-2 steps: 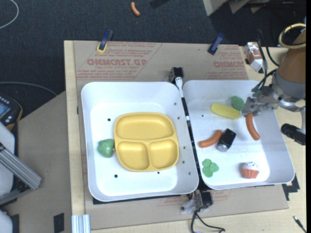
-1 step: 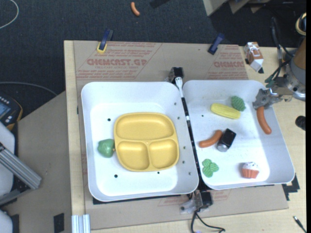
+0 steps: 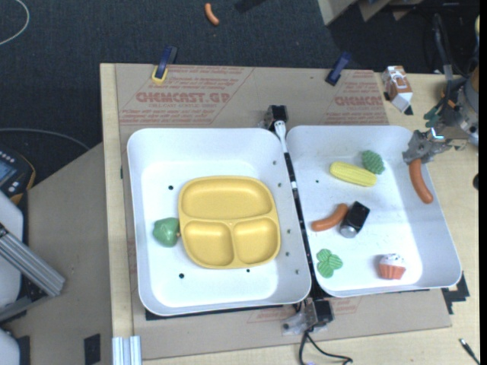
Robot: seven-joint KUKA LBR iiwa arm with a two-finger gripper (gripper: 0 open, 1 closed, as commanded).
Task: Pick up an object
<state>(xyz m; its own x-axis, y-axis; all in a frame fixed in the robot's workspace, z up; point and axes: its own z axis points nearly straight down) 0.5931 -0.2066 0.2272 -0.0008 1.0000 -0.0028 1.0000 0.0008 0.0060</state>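
Note:
My gripper is at the right edge of the view, over the far right side of the right bin. It is shut on the upper end of an orange sausage, which hangs down from its fingertips over the bin's right wall. On the right bin's floor lie a yellow corn cob, a green leafy piece, a second orange sausage, a black and silver block, a green clover-shaped piece and a small cupcake.
The left bin holds a yellow divided plate with a green round piece beside its left edge. A small orange and white box lies on the bench behind the right bin. Clamps hold the cardboard at the back.

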